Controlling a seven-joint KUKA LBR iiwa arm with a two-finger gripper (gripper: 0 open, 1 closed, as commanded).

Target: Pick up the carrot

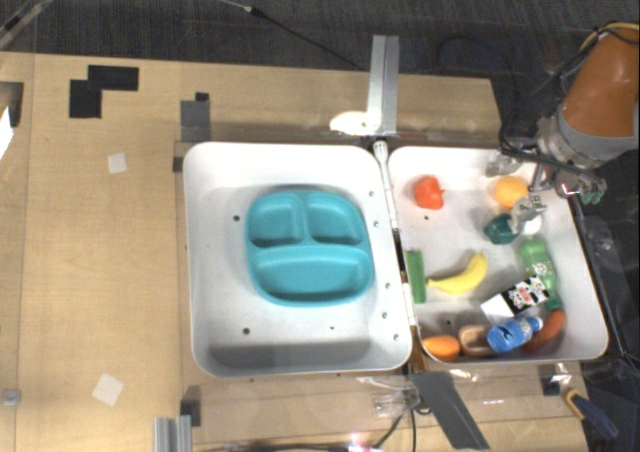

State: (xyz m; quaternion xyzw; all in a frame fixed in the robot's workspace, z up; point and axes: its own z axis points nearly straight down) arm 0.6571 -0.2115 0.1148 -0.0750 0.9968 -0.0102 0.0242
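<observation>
The carrot point(440, 346) looks like a short orange piece lying at the near left corner of the right bin point(455, 168). It rests beside a brownish item point(474, 339) and a blue bottle point(514, 333). My gripper point(529, 206) hangs at the bin's far right side, just right of an orange ball point(509, 190) and above a dark teal object point(499, 230). It is far from the carrot and nothing shows in its hold. The arm's orange band point(603, 90) sits above it at the right edge.
The right bin also holds a red-orange item point(428, 192), a banana point(461, 276), a green bar point(416, 275), a green bottle point(537, 261), a black-and-white carton point(526, 295) and a reddish piece point(550, 328). A teal divided plate point(308, 245) lies in the left bin point(215, 240).
</observation>
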